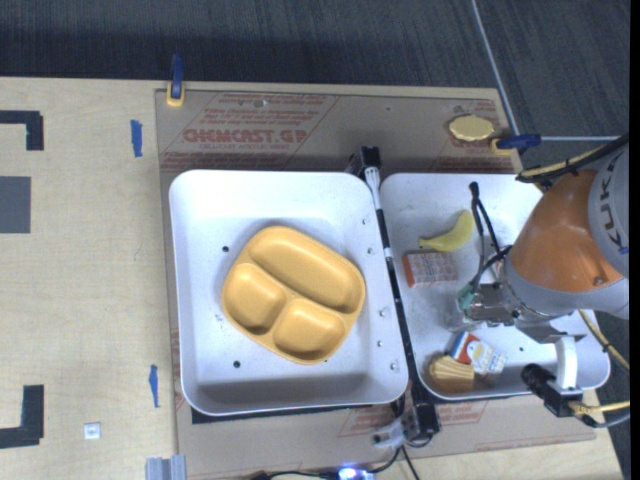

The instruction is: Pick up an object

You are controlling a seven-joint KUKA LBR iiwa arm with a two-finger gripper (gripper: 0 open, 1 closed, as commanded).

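Across the middle of the bench (80,298) sit the two shallow white bins, edge to edge on a brown sheet of cardboard (250,128) printed with red lettering. Biggest of all is the left bin (200,268), and nearly filling its floor is a yellow three-compartment tray (292,293), lying at a slant with two small wells toward the near side and one long well behind them. From the right the arm (570,243) reaches over the right bin (420,203), its orange band bulging above the wrist, with grey housing and black cables running down beside it. Its gripper (480,303) is down low over the middle of that bin, but from where I stand the wrist and cables hide the tips, so I cannot tell whether it is wide, narrow or clamped on anything. Around it lie the smaller things: a yellow banana (450,233) toward the far side, a flat red-and-white packet (430,267) just in front of the banana, a small colourful carton (473,351) nearer the front, and touching it a tan cone-shaped piece (450,372) at the near wall. Beyond the bins, on the cardboard's far right corner, rests a small round tan disc (471,128).
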